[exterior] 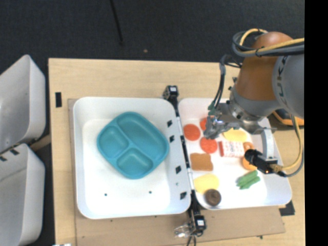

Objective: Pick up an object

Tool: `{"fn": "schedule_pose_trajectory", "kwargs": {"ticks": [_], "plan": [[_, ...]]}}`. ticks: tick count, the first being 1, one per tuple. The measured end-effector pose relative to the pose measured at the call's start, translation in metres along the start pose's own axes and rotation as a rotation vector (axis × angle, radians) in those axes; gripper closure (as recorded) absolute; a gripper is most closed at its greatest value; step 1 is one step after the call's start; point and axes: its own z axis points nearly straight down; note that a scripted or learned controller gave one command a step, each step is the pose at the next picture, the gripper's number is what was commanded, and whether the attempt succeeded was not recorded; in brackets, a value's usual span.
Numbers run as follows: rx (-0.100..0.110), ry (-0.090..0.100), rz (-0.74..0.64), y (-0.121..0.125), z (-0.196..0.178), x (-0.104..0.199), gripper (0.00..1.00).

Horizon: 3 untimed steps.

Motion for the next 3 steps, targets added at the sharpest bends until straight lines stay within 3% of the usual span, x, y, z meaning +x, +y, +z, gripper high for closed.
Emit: {"fn": "schedule_pose_trajectory", "kwargs": {"ticks": [1, 2, 3], "plan": [[-0.001, 0.001, -0.002, 0.0, -0.011, 0.013, 1.0], [0.001, -0.002, 0.003, -0.006, -0.007, 0.003, 1.0], [-0.001, 0.0, -0.001, 0.005, -0.011, 0.011, 1.0]]}}
